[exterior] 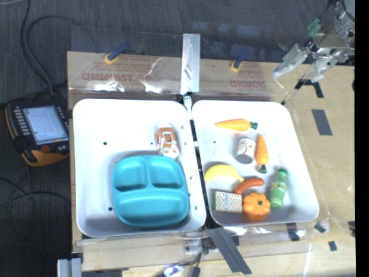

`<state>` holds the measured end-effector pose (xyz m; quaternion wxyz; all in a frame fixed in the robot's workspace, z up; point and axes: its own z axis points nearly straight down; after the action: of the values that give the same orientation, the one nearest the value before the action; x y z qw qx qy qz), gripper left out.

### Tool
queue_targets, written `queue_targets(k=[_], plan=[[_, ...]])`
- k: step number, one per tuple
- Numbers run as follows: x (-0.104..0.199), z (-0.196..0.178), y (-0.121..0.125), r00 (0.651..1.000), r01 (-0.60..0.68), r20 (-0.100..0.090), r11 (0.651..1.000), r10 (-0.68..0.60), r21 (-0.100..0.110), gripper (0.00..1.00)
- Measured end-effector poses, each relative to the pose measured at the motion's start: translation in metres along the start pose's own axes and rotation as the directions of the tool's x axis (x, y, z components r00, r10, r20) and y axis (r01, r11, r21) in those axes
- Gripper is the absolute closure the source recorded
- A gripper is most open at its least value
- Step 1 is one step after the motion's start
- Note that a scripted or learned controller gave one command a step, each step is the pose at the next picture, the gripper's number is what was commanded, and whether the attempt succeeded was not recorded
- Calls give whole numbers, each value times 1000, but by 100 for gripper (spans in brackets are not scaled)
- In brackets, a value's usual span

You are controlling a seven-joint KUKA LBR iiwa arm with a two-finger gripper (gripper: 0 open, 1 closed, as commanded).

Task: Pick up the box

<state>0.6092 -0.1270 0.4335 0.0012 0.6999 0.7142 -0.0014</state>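
Observation:
The box [228, 201] is small and flat, with a green-and-white pattern. It lies at the front of the right bin [294, 131], between a banana [220, 172] and a toy pumpkin [256, 206]. My gripper [287, 79] hangs above the bench beyond the right bin's far right corner, well away from the box. Its fingers are spread open with nothing between them.
Also in the right bin are two carrots [235, 124], a small can [246, 149], a sausage [249, 184] and a green bottle [278, 189]. The left bin [95, 131] holds a blue divided tray [151, 190] and a small orange-and-white item [167, 141].

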Motion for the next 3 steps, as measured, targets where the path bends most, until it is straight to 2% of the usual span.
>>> queue_targets(k=[1,2,3], plan=[[49,27,16,963,270,-2,963,-270,0,0],[10,-1,36,973,229,-1,973,-229,-2,0],[75,-1,19,697,717,0,697,-717,-4,0]])
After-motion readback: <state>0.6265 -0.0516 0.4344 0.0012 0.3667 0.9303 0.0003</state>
